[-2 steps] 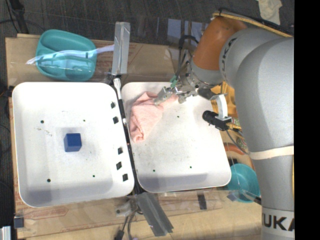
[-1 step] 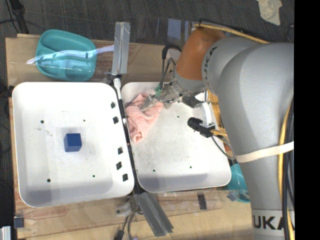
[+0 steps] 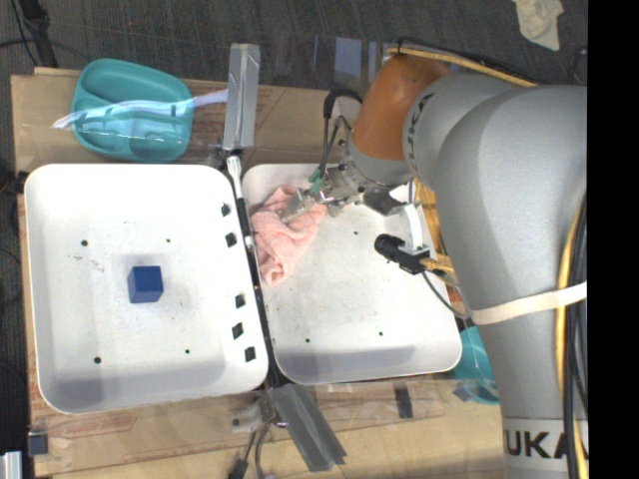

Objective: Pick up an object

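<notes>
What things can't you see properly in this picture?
- Pincer: its tips sit at the pink cloth and are too small to tell if they are open or shut.
- Right bin: the grey arm covers its right side.
- Teal thing beside that bin: mostly hidden by the arm.
- Blue block in the left bin: plain to see.
</notes>
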Controlling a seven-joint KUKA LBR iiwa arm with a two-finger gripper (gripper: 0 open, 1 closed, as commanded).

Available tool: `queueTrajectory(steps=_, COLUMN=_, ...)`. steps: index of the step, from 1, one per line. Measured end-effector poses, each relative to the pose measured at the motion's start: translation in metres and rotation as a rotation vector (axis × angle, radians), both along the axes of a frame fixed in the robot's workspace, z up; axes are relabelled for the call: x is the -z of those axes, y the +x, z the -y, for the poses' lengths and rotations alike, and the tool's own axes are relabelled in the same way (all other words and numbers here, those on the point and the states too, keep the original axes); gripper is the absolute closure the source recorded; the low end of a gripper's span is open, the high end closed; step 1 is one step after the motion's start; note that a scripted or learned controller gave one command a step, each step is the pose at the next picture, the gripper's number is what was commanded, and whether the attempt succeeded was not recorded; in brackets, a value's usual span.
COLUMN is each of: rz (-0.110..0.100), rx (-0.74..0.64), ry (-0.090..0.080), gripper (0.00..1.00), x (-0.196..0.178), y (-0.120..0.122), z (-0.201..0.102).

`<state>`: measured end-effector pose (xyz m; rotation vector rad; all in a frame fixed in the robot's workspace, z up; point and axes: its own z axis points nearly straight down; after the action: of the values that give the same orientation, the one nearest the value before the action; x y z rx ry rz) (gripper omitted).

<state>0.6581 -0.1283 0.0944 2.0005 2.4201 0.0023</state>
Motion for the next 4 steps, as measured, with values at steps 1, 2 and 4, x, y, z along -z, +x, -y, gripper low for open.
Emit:
queueTrajectory(steps=1, rz=0.0, rx=0.0, ry=0.0, gripper=0.0, x=0.0, y=0.0, z=0.0)
queueTrajectory(steps=2, rz=0.0, rx=0.0, ry=0.0, gripper=0.0, x=0.0, y=0.0, z=0.0)
queueTrajectory(steps=4, rz=0.003, rx=-0.037, ry=-0.002, gripper=0.0, x=-0.002, y=0.001, z=0.049)
